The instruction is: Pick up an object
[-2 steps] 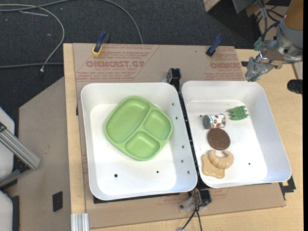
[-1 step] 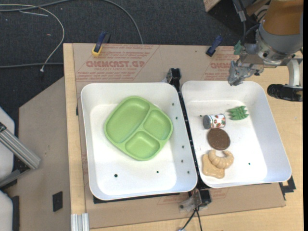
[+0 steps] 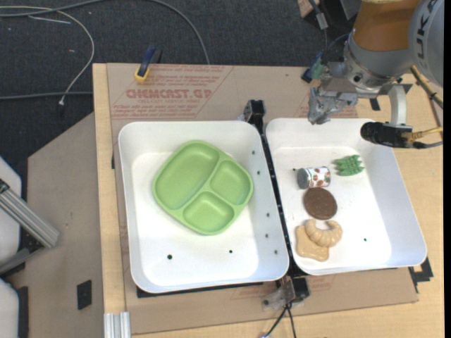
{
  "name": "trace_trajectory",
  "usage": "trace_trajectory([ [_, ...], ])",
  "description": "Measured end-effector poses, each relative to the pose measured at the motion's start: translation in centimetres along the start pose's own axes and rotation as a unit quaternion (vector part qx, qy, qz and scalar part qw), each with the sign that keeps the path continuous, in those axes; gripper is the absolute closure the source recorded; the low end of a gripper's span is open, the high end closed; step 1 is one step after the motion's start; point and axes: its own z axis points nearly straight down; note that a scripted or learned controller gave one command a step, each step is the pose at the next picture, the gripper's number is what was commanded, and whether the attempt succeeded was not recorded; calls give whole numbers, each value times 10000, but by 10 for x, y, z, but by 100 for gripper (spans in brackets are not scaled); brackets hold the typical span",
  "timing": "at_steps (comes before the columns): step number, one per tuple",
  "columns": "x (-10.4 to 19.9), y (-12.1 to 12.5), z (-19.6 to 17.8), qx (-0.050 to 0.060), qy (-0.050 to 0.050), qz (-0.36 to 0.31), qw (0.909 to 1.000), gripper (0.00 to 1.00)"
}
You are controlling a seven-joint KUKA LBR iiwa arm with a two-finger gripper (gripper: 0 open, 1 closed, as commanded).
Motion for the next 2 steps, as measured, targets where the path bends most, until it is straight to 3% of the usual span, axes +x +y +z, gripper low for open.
trace_trajectory([
  [2,101,-21,27,9,-7,7,10000,100],
])
